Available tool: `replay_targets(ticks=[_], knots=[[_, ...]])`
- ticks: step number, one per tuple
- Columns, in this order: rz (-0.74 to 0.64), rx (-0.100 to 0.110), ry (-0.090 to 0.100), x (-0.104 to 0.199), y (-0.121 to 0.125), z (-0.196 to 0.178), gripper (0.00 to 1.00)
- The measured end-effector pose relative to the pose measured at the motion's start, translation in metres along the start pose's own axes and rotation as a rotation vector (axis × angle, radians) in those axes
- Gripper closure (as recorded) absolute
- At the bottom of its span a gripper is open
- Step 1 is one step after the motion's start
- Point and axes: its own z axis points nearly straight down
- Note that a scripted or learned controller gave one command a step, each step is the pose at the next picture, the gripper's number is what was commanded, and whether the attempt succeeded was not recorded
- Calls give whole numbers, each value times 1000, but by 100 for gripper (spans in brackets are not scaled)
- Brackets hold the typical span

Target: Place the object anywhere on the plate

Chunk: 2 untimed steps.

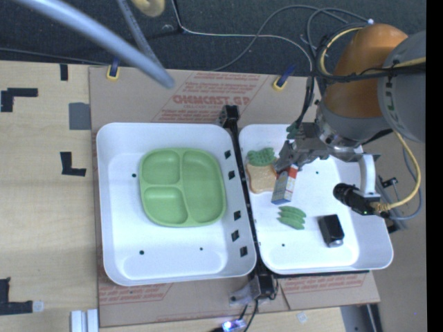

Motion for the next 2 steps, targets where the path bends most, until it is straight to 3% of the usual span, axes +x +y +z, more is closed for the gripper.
replay_targets(ticks=[1,2], knots=[[1,2,-1,54,1,16,100],[-1,0,0,111,16,13,100]])
